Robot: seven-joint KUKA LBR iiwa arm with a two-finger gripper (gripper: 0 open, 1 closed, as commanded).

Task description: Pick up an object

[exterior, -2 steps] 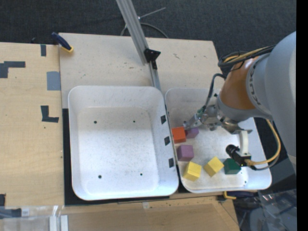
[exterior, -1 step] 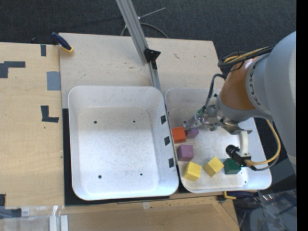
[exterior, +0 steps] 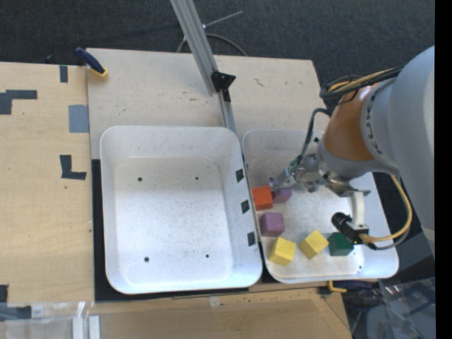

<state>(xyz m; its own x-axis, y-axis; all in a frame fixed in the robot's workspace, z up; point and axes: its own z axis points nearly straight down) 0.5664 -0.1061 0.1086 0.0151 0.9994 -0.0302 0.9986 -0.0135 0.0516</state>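
Two shallow white bins sit side by side on the bench: the left bin (exterior: 127,154) and the right bin (exterior: 381,256), which holds all the small blocks. An orange block (exterior: 262,198) lies against that bin's left wall, with a small purple piece (exterior: 282,195) just to its right, partly covered by the gripper. Nearer the camera is a purple cube (exterior: 272,223), and nearer still a yellow block (exterior: 282,251) and a second yellow block (exterior: 314,244) side by side. A green block (exterior: 340,245) sits just right of them, its far edge overlapped by a black fitting on the arm.

The grey arm (exterior: 402,119) reaches in from the right, its orange band above the wrist, and much of it is cut off by the frame edge. The gripper (exterior: 293,175) hangs low over the far-left part of the right bin, just above the small purple piece. It is small and cluttered here; I cannot tell how wide it stands or whether it has hold of anything.

A slanted metal rail (exterior: 194,34) crosses the far side of the bench.
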